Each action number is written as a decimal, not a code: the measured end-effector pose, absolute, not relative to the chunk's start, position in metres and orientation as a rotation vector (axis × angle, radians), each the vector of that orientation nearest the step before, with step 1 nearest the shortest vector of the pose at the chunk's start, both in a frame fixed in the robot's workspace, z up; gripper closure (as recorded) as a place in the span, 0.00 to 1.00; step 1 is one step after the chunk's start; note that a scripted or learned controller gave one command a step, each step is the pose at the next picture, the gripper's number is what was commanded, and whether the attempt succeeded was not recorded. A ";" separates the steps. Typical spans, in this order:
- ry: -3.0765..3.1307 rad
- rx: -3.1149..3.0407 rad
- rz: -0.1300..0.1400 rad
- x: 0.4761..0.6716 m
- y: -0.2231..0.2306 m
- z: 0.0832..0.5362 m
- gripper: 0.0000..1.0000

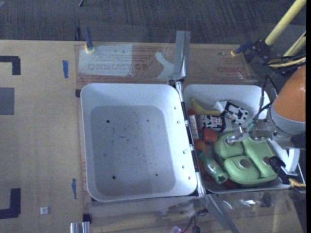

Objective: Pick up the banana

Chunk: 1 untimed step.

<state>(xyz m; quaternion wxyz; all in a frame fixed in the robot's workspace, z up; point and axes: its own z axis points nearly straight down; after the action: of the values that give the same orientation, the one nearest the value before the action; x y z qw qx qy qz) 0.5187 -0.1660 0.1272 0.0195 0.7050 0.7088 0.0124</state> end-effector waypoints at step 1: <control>2.303 2.012 0.058 0.505 -0.152 0.116 0.00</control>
<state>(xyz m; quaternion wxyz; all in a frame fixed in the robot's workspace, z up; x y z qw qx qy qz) 0.5046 -0.1517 0.1157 0.0413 0.6572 0.7523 0.0190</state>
